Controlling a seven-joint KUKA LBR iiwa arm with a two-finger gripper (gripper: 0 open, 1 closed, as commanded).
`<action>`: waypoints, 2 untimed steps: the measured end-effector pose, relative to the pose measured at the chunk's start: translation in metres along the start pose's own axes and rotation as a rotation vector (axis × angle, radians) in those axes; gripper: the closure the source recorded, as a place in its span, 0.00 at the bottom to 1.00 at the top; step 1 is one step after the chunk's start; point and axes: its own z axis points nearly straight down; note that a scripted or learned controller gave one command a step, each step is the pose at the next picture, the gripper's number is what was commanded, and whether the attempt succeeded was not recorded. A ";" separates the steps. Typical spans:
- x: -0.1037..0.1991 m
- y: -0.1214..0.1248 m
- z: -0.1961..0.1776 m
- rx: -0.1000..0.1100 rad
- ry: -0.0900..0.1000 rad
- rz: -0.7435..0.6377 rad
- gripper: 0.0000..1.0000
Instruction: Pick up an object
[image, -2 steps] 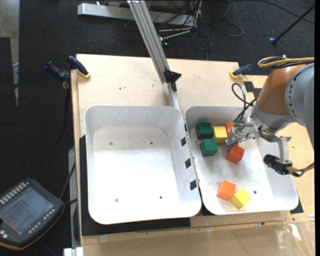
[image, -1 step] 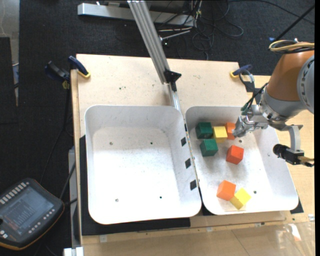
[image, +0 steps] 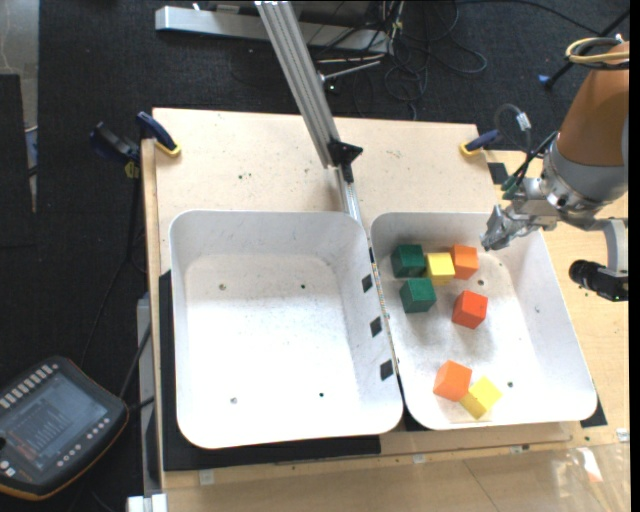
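**Over the right bin's far edge, the claw hangs above the blocks**

Across the table, a pale wooden board, two shallow white bins sit side by side. The left bin shows only specks and a few small dark holes on its floor. The right bin carries seven small blocks. Along its far part runs a row: a dark green block, a yellow block touching it, and an orange block touching the yellow one. Just in front of the row sits a second green block, and to its right, a little apart, a red block. Near the front edge an orange block and a yellow block lie touching, well apart from the rest.

The grey arm with its orange band reaches in from the right; its claw points down at the bin's far right rim, just beside the orange block of the row. Whether its fingers are apart or together cannot be told, and nothing is seen between them.

A slanted metal rail crosses the table's far side. Blue-and-yellow clamps grip the far corners. A teach pendant lies on the dark floor at lower left, with cables beyond the table.
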 end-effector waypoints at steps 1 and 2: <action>0.006 0.006 -0.046 0.002 0.001 0.000 1.00; 0.064 -0.001 -0.048 0.010 0.005 -0.004 1.00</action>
